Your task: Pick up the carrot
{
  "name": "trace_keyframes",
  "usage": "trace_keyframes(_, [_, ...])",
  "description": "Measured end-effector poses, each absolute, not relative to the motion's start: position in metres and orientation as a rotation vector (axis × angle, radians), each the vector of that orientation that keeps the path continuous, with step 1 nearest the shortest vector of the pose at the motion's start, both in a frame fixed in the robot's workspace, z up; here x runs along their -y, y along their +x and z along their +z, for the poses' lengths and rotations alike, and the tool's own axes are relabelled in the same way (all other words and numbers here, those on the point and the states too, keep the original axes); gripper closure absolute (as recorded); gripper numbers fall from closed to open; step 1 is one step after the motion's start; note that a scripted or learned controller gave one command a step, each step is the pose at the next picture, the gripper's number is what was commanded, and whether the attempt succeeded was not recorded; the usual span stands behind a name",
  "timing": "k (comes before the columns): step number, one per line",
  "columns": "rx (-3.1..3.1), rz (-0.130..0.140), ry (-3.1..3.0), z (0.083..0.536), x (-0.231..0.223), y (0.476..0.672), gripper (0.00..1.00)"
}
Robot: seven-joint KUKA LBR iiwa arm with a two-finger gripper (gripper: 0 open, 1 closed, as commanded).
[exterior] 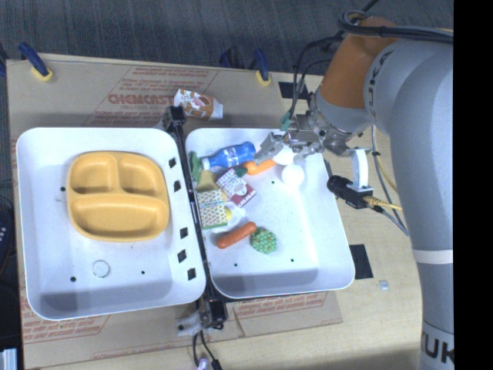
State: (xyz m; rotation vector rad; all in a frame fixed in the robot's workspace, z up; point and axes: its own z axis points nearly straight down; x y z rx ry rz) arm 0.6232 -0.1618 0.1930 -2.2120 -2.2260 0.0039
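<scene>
in the right bin (327, 230), the carrot (259, 166) lay near the far wall beside a blue bottle (229, 157). the gripper (279, 146) hung just above it, its opening impossible to tell. a good grasp probably meant straddling the carrot crosswise, clear of the bottle.

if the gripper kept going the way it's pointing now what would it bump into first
Probably the carrot: the gripper points down-left into the right bin, and the carrot lies just ahead of its tips, with the blue bottle beyond. Depth is hard to judge from this slanted view.
</scene>
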Motion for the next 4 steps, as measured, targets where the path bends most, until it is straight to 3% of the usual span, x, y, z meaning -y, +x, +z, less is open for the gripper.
trace_keyframes(1, [2.454,-0.004,-1.974,0.109,0.156,0.656,0.00])
trace_keyframes(2, [2.462,-0.006,-1.970,0.122,0.155,0.658,1.00])
trace_keyframes(3, [2.211,0.002,-2.232,0.258,0.138,0.657,1.00])
trace_keyframes(4, [2.210,0.003,-2.230,0.257,0.137,0.657,0.00])
